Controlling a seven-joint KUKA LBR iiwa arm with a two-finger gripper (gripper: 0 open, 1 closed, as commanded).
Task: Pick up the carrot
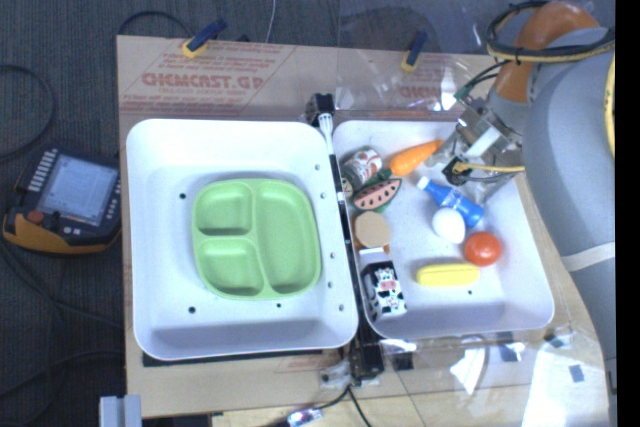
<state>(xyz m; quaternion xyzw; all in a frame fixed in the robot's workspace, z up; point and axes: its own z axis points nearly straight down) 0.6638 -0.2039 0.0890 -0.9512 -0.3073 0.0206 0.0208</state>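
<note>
The carrot (414, 156) is orange and lies tilted near the back of the right bin (520, 300). Its thick end points right and up toward my gripper (456, 155). The gripper hangs low over the bin's back right part, just right of the carrot's thick end. I cannot tell from this view whether it touches the carrot.
Around the carrot lie a watermelon slice (378, 193), a small patterned ball (360, 164), a blue and white bottle (451, 209), a red tomato (482, 248), a yellow banana (447, 274), a tan disc (372, 230) and a cow-print box (383, 290). A green divided plate (258, 237) sits in the left bin (160, 315).
</note>
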